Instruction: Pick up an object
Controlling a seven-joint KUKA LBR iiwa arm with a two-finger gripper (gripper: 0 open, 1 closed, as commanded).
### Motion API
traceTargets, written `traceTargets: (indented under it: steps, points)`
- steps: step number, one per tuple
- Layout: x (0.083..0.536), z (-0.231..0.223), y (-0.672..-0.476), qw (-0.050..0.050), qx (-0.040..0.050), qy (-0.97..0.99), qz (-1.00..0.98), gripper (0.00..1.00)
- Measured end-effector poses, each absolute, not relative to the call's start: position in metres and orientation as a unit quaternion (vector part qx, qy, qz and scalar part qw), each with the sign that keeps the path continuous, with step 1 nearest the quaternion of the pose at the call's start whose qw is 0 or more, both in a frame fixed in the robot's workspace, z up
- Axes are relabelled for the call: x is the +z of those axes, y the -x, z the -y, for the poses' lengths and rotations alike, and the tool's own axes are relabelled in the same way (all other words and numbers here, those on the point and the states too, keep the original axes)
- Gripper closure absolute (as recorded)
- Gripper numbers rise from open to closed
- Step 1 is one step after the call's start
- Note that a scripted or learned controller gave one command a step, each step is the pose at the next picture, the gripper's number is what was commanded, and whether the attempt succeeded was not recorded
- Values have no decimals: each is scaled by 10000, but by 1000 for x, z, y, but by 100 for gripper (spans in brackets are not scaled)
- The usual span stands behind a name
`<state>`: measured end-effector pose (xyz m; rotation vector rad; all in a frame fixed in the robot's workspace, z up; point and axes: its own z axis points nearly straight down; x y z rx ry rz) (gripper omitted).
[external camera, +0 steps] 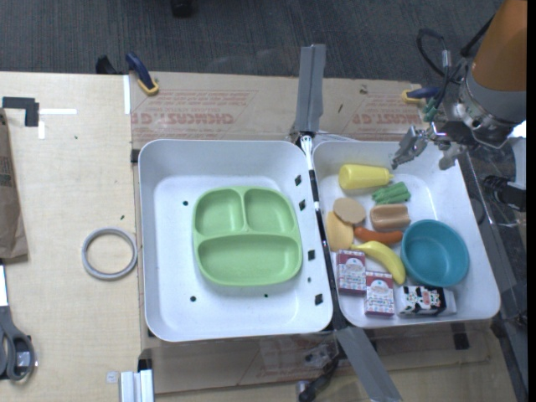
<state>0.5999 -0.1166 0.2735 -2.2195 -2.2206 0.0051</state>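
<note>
Above the right bin (far edge) hangs the gripper.

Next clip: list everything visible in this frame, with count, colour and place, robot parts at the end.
bins: 2, white, side by side on the bench
divided plate: 1, green, left bin
bowl: 1, blue, right bin, near right
yellow toy: 1, yellow, right bin, far side
green toy: 1, green, beside the yellow toy
hot dog toy: 1, tan and brown, right bin centre
banana: 1, yellow, left of the bowl
small cartons: 2, red and white, right bin, near edge
black-and-white carton: 1, near right corner
ring: 1, grey, bench left of the bins
clamp: 1, blue and yellow, far bench edge
arm: 1, grey with orange band, right
gripper: 1, above the right bin's far edge, jaws unclear
</note>
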Motion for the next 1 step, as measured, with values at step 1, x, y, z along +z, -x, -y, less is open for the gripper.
traceTargets:
  steps: [1]
  points:
    - [99,119,-613,-4,2,7042,7100,0]
